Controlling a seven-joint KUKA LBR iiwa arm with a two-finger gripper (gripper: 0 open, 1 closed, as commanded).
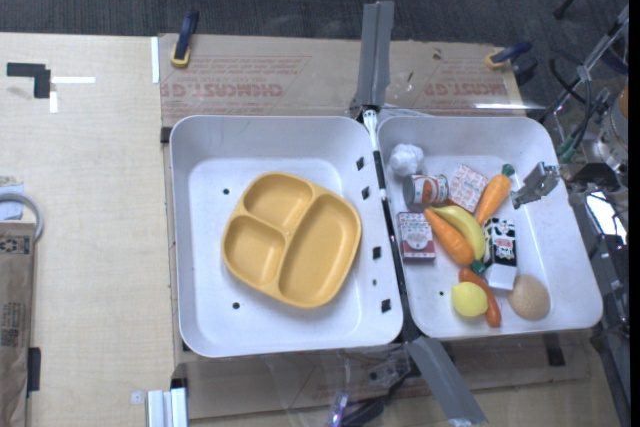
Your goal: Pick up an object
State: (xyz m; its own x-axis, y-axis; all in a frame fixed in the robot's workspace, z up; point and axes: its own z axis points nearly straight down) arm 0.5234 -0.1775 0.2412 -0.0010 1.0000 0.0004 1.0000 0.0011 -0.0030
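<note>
Objects for picking are all seen lying loose in the right bin (pixel 560 315), none of them lifted, so the task is judged not yet begun in any visible way; everything remains to be done. Nearest are found a brown egg (pixel 529 297), a yellow lemon (pixel 468 299) and a small carrot (pixel 484 295); just beyond them lie a black-and-white carton (pixel 502 249), a banana (pixel 462 224) touching a large carrot (pixel 448 234), and a red box (pixel 415 236) to the left; farther still are set another carrot (pixel 491 197), a pink packet (pixel 466 184), a tin (pixel 429 189) and a white crumpled thing (pixel 405 156). The yellow divided plate (pixel 291 238) is left alone in the left bin (pixel 200 215). The gripper (pixel 534 183) is seen over the right bin's far right part, beside the upper carrot and apart from it; nothing is held in it, and the spread of the jaws cannot be told.
</note>
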